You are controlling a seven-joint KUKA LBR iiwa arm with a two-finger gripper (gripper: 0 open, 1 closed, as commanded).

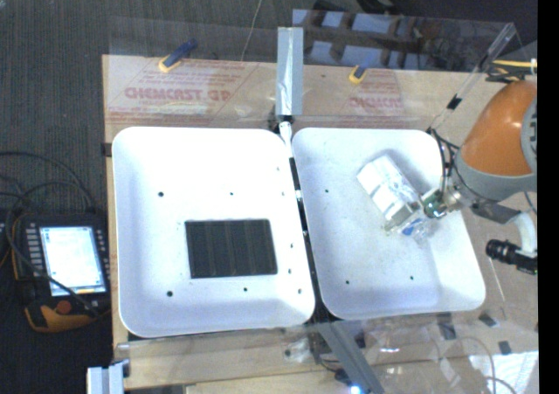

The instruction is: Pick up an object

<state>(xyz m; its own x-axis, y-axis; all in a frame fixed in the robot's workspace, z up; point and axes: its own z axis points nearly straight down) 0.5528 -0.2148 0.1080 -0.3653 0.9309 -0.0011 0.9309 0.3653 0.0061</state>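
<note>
While the grey arm with its orange band (500, 134) reaches in from the right, its gripper (417, 219) sits low over the right bin (349, 279), right by a white and clear packet (390, 190), and a dark ridged mat (231, 248) lies in the left bin (148, 165).

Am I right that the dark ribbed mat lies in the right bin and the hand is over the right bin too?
Not quite. The camera view shows the dark ribbed mat in the left bin; the hand is indeed over the right bin.
</note>
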